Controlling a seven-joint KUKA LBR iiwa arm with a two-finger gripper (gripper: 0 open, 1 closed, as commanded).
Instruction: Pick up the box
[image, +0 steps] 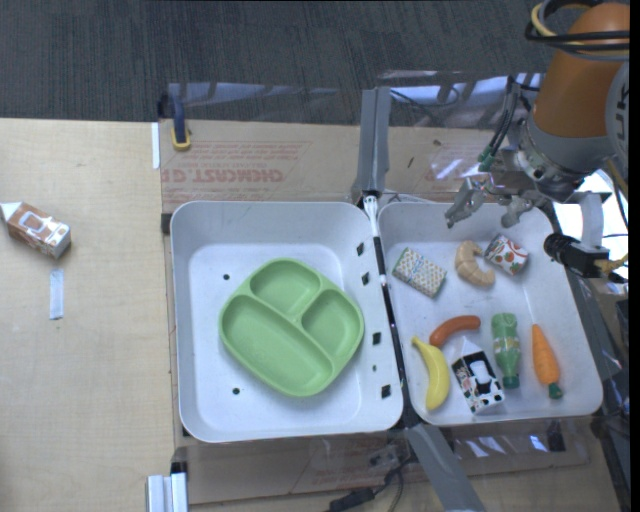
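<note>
A small carton (38, 230) lies on the bench at nine o'clock, well apart from both bins. The left bin (200, 300) holds a green divided plate (291, 326). In the right bin (585, 330), the box (419, 271), flat and speckled, lies near the eleven o'clock corner, just beside a croissant (473, 264) and apart from the sausage (455, 329), banana (432, 372), milk carton (479, 380), green bottle (505, 349), carrot (545, 358) and a small cup (507, 254). The gripper (492, 203) hangs at the bin's twelve o'clock rim, fingers spread, grasping nothing. The box looks light and stiff, likely thin card that would dent under a hard squeeze; a gentle pinch across its short sides, clear of the croissant, seems the safest hold.
</note>
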